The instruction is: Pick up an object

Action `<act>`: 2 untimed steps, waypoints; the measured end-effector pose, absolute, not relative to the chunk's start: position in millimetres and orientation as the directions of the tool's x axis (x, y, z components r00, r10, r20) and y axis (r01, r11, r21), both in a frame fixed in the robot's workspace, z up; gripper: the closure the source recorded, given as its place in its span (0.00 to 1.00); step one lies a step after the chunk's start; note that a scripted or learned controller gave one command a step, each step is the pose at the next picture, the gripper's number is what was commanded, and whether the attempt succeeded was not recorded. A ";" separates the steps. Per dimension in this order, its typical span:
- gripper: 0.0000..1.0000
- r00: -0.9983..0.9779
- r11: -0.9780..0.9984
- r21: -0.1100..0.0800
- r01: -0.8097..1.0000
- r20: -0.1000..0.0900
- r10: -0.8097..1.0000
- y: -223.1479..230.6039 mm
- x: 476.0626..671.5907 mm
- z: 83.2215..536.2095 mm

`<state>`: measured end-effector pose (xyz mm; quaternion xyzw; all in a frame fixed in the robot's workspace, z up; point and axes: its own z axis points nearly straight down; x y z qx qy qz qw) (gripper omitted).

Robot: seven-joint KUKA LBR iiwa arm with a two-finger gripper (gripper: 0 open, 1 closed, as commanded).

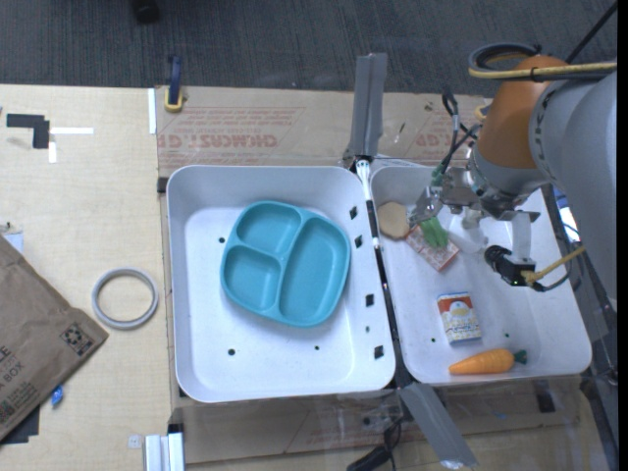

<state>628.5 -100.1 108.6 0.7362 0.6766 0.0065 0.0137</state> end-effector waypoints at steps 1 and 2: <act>0.00 0.107 -0.107 0.027 0.994 -0.005 0.994 -100.3 640.8 108.0; 0.00 0.073 -0.073 0.038 0.997 -0.006 0.997 -95.7 598.6 108.6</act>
